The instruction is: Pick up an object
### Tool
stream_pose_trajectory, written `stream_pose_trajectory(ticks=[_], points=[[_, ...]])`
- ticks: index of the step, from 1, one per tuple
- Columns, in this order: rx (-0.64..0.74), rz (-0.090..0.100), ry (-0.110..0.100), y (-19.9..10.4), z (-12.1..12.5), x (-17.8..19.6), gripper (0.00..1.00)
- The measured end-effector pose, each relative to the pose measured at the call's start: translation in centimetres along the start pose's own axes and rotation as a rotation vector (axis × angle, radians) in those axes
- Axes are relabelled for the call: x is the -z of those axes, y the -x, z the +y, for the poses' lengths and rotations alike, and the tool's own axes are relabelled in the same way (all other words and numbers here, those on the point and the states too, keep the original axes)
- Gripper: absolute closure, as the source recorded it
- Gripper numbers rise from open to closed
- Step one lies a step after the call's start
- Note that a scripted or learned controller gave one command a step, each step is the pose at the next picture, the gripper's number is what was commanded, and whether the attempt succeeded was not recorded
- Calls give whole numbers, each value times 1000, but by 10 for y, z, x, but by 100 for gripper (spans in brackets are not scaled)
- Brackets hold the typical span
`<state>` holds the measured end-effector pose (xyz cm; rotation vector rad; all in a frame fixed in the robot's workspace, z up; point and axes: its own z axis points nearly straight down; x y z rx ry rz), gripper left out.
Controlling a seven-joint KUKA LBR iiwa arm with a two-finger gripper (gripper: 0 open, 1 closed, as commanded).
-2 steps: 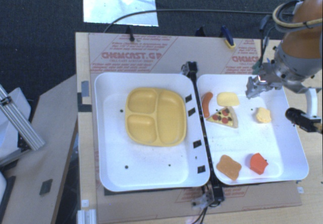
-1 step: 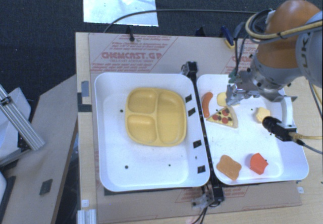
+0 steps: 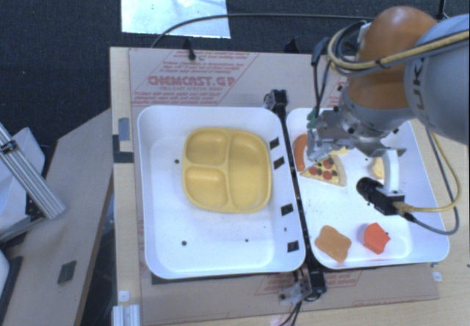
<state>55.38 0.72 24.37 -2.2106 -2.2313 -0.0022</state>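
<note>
Camera view: gripper [image 3: 320, 147] low over right bin [image 3: 426, 247], near its left wall, back half. Pizza slice [image 3: 325, 169] lies just beneath and in front of gripper, possibly touching; grip state cannot be told. Orange block [image 3: 334, 242] and red block [image 3: 376, 238] near right bin's front edge. Yellow divided plate [image 3: 224, 169] centred in left bin [image 3: 165, 244].
</note>
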Motion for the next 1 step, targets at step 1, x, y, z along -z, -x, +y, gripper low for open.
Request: stream_pose_trajectory(ticks=[1], points=[[1,0,-1,-53,2,-19,100]])
